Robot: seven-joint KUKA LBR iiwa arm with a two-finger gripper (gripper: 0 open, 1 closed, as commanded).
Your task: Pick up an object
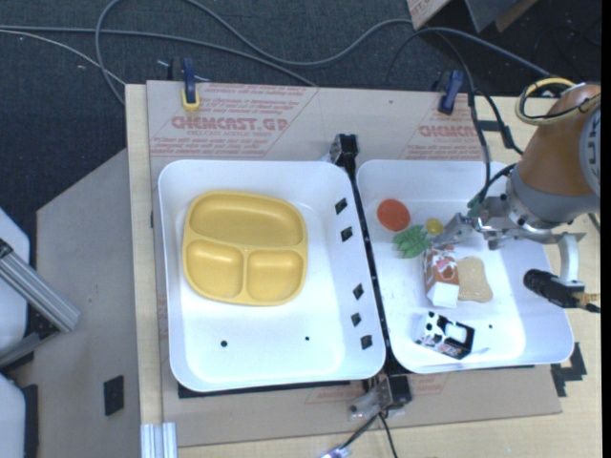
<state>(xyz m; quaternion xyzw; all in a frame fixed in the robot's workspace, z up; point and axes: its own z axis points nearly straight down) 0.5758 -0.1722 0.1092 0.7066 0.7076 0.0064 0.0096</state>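
Two white bins are sitting side by side on the counter, their inner rims touching along the middle. The left bin is holding a yellow plate in its upper half, near the top rim; the floor below the plate and along the strip to its right is lying bare. All the loose things are crowding the left half of the right bin. A red ball is resting near the top left corner, with a green sprig just below it and a small yellow bit beside that. A red-and-white packet is lying at the middle, touching a tan piece on its right. A black-and-white thing is lying apart from these, close to the bottom rim. The arm is reaching in over the right rim, and the gripper is hanging just above the packet's top end, near the yellow bit. Whether it is released or clenched, I cannot tell.
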